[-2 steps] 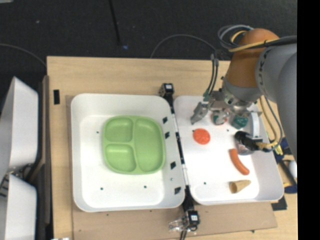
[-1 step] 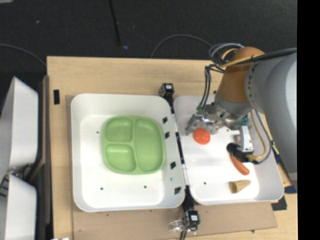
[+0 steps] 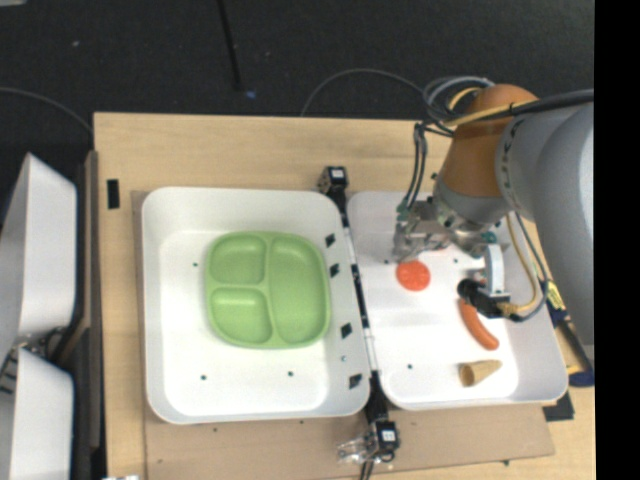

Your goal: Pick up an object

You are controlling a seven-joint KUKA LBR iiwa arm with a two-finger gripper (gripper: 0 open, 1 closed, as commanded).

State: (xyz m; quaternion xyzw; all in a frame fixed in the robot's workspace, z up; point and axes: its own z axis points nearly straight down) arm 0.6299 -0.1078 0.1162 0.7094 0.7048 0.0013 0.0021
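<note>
The gripper (image 3: 418, 250) hangs low in the right bin (image 3: 540, 373), just above a red ball (image 3: 413, 276); whether it grips anything cannot be told. Nearby lie an orange carrot (image 3: 478, 325) and a tan cone (image 3: 479, 372). The left bin (image 3: 165, 368) holds a green divided plate (image 3: 267, 289), both bins on a wooden bench (image 3: 240, 148) over dark floor (image 3: 150, 38).

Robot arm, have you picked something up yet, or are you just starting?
Not yet. Done so far: the tool has reached into the right white bin and sits just above the round orange-red ball. Nothing is visibly in hand. Still left: grabbing and lifting. The long orange carrot-shaped toy and tan cone-shaped piece lie untouched.
</note>
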